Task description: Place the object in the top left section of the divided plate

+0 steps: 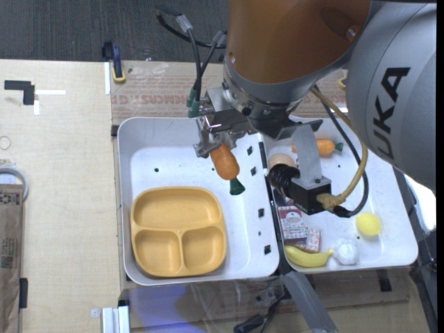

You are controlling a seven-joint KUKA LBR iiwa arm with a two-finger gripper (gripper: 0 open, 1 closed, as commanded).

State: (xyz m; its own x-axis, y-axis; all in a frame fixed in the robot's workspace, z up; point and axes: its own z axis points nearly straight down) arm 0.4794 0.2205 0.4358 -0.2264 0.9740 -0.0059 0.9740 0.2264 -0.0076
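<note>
A yellow divided plate (179, 236) lies in the front of the left bin, one wide section at its far side and two smaller ones nearer me. Above and to the right of it hangs an orange toy carrot (225, 164) with a green tip pointing down. My gripper (216, 143) is shut on the carrot's upper end, and the carrot tilts down to the right. The carrot hangs over the bin floor just beyond the plate's far right corner. The arm's orange band and grey wrist cover much of the upper middle.
The left bin (139, 158) holds the plate. In the right bin lie a second carrot (324, 146), a lemon (368, 224), a banana (309, 257), a small red-and-white packet (294, 225) and a white lump (347, 254). A black cable unit (305, 189) hangs over the divider.
</note>
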